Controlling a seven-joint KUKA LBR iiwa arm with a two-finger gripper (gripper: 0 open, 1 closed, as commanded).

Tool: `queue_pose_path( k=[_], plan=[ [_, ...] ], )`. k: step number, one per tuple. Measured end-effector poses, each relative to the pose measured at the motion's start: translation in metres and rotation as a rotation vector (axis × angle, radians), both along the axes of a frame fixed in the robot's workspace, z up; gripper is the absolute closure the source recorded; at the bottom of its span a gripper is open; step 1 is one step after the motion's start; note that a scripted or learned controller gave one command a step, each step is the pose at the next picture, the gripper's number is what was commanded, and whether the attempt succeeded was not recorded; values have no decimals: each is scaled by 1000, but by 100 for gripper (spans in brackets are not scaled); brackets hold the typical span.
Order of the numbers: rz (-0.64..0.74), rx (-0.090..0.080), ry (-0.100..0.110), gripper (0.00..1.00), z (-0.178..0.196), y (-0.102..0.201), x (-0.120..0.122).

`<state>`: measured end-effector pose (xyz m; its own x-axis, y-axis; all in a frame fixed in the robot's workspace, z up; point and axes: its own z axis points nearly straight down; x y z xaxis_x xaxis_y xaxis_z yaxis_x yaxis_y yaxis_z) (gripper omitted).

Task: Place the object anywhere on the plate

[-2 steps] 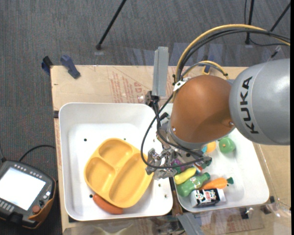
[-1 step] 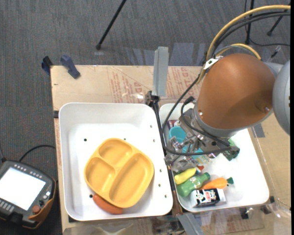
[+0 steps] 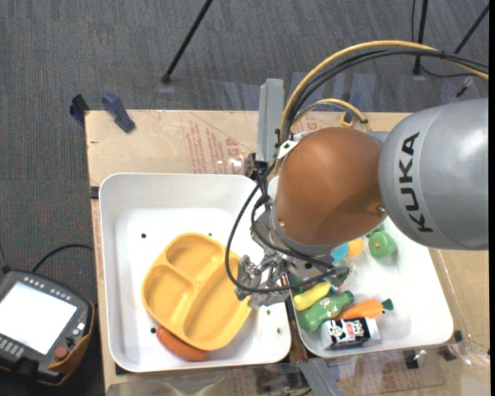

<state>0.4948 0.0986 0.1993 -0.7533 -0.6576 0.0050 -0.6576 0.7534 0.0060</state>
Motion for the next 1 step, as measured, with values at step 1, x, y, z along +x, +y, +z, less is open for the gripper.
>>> queue_pose_path(
  k=[1],
  plan=[
    [0,0,-6,0,3,0,1]
  ],
)
